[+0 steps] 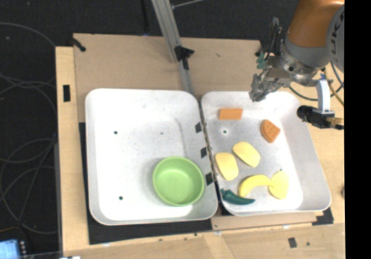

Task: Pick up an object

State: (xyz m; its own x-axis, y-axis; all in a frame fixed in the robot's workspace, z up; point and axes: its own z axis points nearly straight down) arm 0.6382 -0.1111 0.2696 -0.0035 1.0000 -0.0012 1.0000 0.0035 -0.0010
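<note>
My gripper (259,93) hangs over the far edge of the right bin (310,153), below the orange wrist band, with nothing visible between its fingers. In that bin lie an orange block (230,114), an orange wedge (270,131), two pale yellow ovals (246,153) (226,166), a yellow banana (255,184), a small yellow piece (279,185) and a dark green pepper (236,197). The orange block lies closest, a little to the left of and nearer than the gripper. A green bowl (178,180) sits in the left bin (116,136).
A slanted metal pole (168,26) rises behind the bins, near where they meet. A black fitting (316,116) sticks out by the right bin's far right corner. The brown bench (127,61) surrounds both bins.
</note>
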